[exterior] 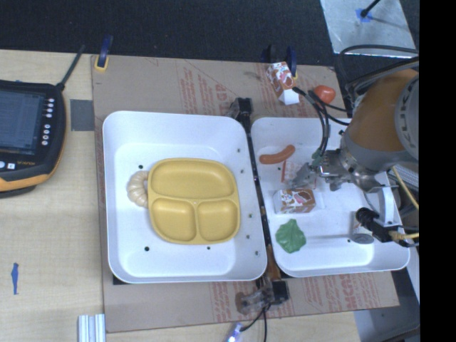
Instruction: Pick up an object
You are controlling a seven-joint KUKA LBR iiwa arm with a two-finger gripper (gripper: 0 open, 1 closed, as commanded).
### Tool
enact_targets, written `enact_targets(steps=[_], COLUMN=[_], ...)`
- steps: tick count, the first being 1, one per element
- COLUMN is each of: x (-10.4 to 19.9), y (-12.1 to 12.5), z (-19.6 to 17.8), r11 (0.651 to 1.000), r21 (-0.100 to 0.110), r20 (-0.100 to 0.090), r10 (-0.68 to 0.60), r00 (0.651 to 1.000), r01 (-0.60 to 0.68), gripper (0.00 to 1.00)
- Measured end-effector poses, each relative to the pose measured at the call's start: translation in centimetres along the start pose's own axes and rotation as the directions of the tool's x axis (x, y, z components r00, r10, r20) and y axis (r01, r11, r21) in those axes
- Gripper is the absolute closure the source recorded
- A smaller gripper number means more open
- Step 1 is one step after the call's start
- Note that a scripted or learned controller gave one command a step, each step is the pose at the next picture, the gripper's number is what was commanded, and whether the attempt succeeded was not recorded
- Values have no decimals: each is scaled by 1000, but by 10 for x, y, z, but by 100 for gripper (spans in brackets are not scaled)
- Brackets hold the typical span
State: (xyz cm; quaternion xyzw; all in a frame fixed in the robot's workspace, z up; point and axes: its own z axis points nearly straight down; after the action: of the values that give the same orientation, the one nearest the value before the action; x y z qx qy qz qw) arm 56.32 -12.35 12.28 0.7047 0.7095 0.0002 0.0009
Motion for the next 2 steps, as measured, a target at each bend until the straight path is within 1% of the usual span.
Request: enact_targets(steps=[1,2], x=[-10,-2], y=[20,11], z=[31,31], r11=[1000,1000], r21=[4,7], r20=[0,-1], r10=[-1,0], r00=[1000,1000], r01=[1,0], gripper=[0,0])
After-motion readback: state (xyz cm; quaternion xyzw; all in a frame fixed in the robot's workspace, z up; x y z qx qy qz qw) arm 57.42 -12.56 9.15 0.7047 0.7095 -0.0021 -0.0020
